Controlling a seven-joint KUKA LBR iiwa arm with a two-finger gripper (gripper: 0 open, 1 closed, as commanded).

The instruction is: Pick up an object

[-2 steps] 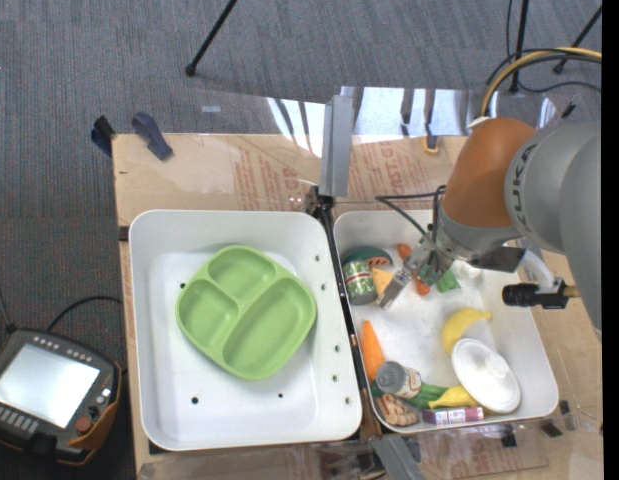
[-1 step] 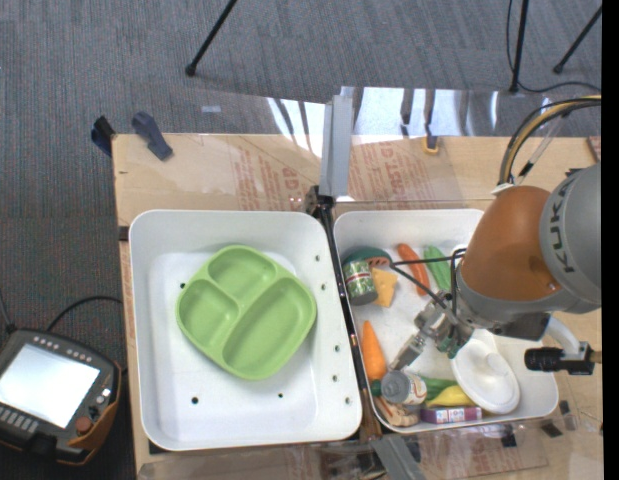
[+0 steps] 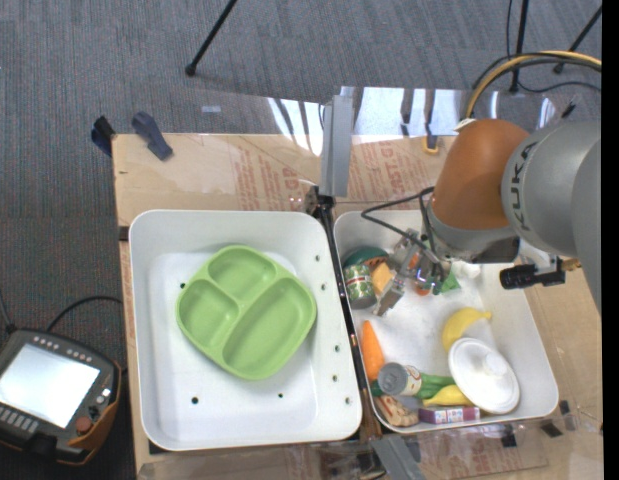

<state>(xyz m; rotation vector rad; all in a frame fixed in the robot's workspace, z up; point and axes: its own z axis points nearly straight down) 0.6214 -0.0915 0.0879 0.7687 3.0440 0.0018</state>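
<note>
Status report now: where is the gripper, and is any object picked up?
Gripper low over right bin's upper left. No object seen between its fingers. Can and small items crowded beside it; carrot, banana lie apart.

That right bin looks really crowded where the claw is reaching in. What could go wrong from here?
The gripper sits low among packed items near the green can, so it may pinch two things at once or nudge neighbours aside. It is also close to the wall between the bins and could bump it. Smooth pieces like the carrot and banana could slip from a grasp.
</note>
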